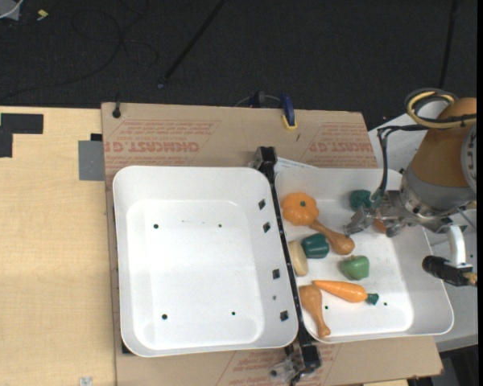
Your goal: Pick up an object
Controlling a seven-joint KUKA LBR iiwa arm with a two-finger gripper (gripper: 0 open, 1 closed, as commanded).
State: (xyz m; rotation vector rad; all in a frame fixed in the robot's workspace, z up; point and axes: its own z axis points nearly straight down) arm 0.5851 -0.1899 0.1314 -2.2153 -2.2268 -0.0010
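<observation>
Nothing is getting lifted yet, by the look of it: every toy is lying on the floor of the right bin (pixel 423 316), while the left bin (pixel 129 215) is sitting beside it. The arm (pixel 443 155) is reaching in from the right, and the gripper (pixel 372 215) is hanging low at the bin's upper right, metal parts jutting toward the toys. How wide it is standing I cannot tell; it is too small and cluttered at this angle, and nothing is showing held in it. A dark green toy (pixel 360 198) is lying just beside it, close enough that I cannot say whether they are touching, so that looks like the likely target. The others are sitting farther left: an orange pumpkin (pixel 299 208) near the divider, a teal block (pixel 315 246), a tan gourd (pixel 335 238) running diagonally between them, a green pepper (pixel 355 267), a carrot (pixel 340 291) lower down, and a pale orange squash (pixel 313 305) at the bottom. So I'm judging this early: approach underway, grasp and lift remaining.
</observation>
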